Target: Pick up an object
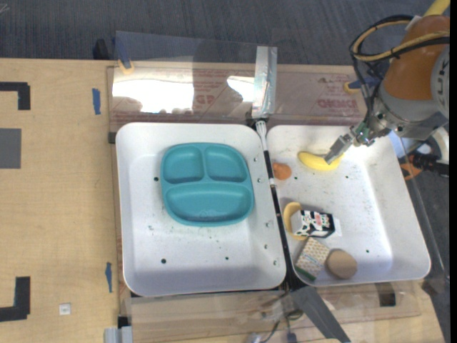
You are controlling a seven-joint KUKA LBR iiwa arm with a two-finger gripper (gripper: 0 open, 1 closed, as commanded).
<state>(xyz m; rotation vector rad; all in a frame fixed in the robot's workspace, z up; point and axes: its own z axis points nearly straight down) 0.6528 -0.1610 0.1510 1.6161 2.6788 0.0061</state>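
- Camera view: tool (pixel 334 153) sits low in the right bin (pixel 378 252), its tip at the right end of the banana (pixel 313 161).
- Finger state: cannot tell; tip too small and dark to read against the banana.
- Banana lies near the bin's back wall, curved and smooth.
- Risk: an end-on grip could let the banana roll or squirt out; a closure short of it gets nothing.
- Risk: the back wall is close, so a push may wedge the banana against it.
- Right bin also holds an orange piece (pixel 282 171) by the divider, a cow-print carton (pixel 315 223), a patterned packet (pixel 312 257) and a brown potato (pixel 341 264).
- Left bin (pixel 143 263) holds a teal tray (pixel 207 183), compartments bare.
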